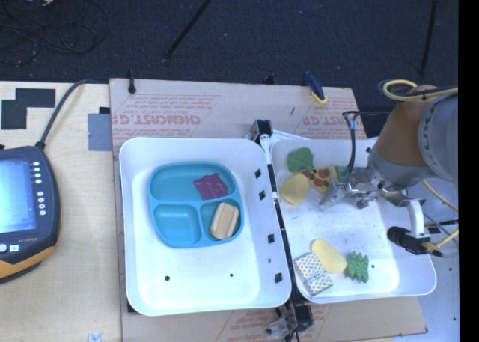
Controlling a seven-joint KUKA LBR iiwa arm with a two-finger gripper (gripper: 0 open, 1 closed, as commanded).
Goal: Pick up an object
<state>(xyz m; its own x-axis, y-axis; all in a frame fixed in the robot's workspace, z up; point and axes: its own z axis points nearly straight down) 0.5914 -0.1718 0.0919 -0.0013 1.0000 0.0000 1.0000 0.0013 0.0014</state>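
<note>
camera view looks down at a slant on two white bins side by side. left bin [142,258] holds a blue divided tray [168,183] with a dark pink piece [211,184] in its far right compartment and a tan bread-like piece [224,220] in its near right compartment. right bin [397,277] holds the loose objects: a green leafy piece [300,159] at the far left, a yellow piece [294,189] just near it, and a pizza-like slice [322,178] beside those. toward the near edge lie a pale yellow oval [328,256], a checkered packet [312,274] touching its left side, and a small dark green spiky piece [357,267] just to its right. the grey arm [419,146] reaches in from the right, and the gripper [337,192] sits low over the right bin, just right of the pizza-like slice. whether its tips are spread or pressed together i cannot tell, and nothing is visibly pinched between them.
</note>
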